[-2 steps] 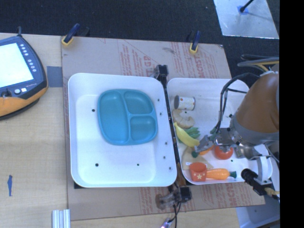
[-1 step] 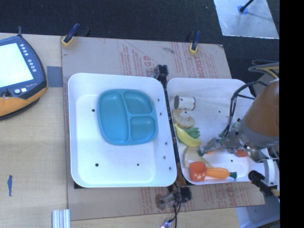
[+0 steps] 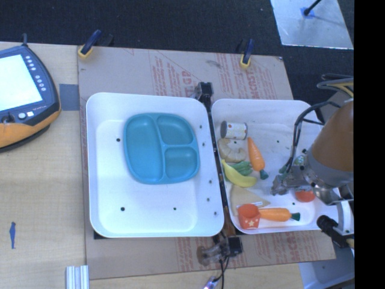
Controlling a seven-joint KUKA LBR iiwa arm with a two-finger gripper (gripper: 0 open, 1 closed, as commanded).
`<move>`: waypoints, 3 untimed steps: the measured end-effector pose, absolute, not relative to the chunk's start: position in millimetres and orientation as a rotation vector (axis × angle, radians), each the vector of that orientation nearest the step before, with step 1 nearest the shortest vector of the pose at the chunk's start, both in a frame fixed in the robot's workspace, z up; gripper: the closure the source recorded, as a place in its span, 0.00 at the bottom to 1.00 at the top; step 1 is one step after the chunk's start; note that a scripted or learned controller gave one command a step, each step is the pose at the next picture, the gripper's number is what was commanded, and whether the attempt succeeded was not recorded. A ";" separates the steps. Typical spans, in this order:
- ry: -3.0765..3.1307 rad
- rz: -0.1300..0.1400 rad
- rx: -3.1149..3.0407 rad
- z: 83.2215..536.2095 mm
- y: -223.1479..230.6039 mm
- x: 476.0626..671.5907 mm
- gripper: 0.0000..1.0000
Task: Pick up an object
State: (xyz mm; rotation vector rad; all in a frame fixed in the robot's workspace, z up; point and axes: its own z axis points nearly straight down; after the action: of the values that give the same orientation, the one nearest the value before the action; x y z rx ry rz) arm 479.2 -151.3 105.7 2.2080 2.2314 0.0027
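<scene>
Claw (image 3: 283, 184) low in right bin (image 3: 271, 108), beside red toy (image 3: 304, 194); jaw state we cannot tell. Nearest candidate we see: toy carrot (image 3: 275, 214), just below-left of claw, long axis running left-right along bin's near wall.

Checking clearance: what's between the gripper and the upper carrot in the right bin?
In the camera view, bare white bin floor lies between the gripper and the upper carrot; nothing else sits in that stretch.
</scene>
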 end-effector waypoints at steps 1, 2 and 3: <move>2.231 0.003 2.208 105.7 -151.2 479.2 0.00; 2.234 0.002 2.219 91.5 -179.0 536.5 0.00; 2.244 0.016 2.220 92.0 -183.4 598.8 0.00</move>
State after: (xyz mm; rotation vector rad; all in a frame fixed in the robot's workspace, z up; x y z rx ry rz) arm 598.8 -183.4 92.0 2.2201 2.2440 0.0159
